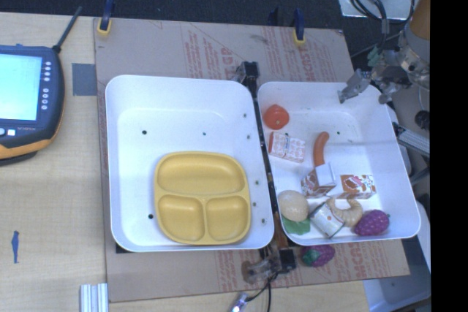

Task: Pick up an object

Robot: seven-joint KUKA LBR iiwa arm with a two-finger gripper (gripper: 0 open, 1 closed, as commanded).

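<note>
The right bin (380, 135) holds a heap of toy food. A red tomato (276, 116) lies near its left wall, with a white printed packet (287, 147) and a red sausage (320, 148) below it. Toward the front lie a small carton (319, 180), an orange-brown packet (357, 186), a cream egg-shaped piece (293, 205), a tin (325, 220), a bread ring (348, 210) and purple grapes (371, 222). My gripper (369, 90) hovers over the bin's far right corner, open, with nothing between its fingers, apart from all the food.
The left bin (131, 120) carries a yellow divided plate (203, 197). A purple and green toy (318, 255) lies outside the right bin's front edge. A tablet controller (25, 99) sits at the far left of the bench. Clamps (297, 25) hold the cardboard's far edge.
</note>
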